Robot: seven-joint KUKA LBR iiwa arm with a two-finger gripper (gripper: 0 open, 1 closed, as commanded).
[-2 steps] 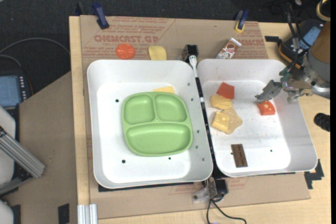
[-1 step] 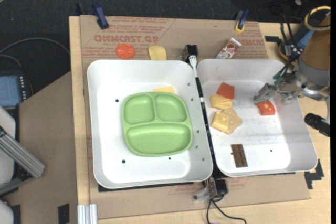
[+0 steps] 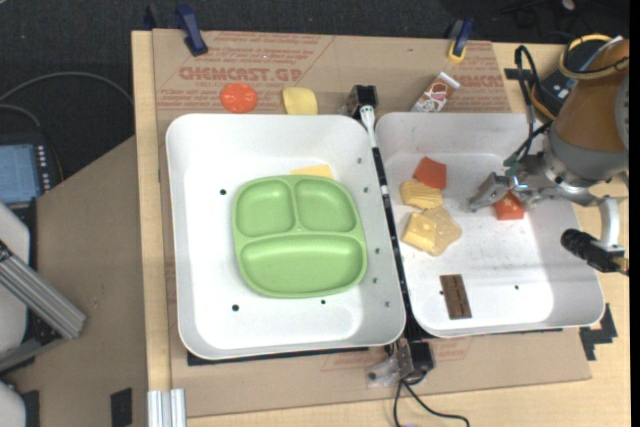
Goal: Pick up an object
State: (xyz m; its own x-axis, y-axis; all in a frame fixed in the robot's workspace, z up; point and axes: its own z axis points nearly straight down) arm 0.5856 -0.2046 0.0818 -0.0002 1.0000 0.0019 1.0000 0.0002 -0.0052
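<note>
While the gripper (image 3: 497,193) hovers at right of frame, fingers spread apart, a small red block (image 3: 510,207) sits just beside it in the right bin (image 3: 560,300). Likely light, rigid; grip opposite flat sides.

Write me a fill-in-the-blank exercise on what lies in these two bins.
1. The green divided plate lies in the ___ bin of the camera view.
2. The plate has ___ compartments.
3. The brown bar lies in the ___ bin.
4. The small block beside the end effector is ___ in colour.

Missing words: left; three; right; red
</note>
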